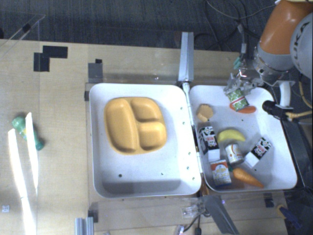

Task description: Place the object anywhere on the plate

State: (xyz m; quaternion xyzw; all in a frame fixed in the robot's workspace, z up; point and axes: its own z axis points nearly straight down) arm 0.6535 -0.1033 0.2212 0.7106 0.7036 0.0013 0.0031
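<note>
Wooden counter (58,106): pincer (239,84) grips a small green carton (238,101); light, crushable, best held across its flat sides.

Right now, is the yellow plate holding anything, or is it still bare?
Bare. The yellow plate in the left bin shows only its own molded sections; the banana and carrot lie in the right bin.

Even overhead light fills the bench (58,106), bright but soft. A hard streak of glare burns white along the clear strip (19,180) at far left. The left bin (146,185) shows a faint grey shadow near its front wall. Detail is grainy and slightly blurred throughout, small labels unreadable.
</note>
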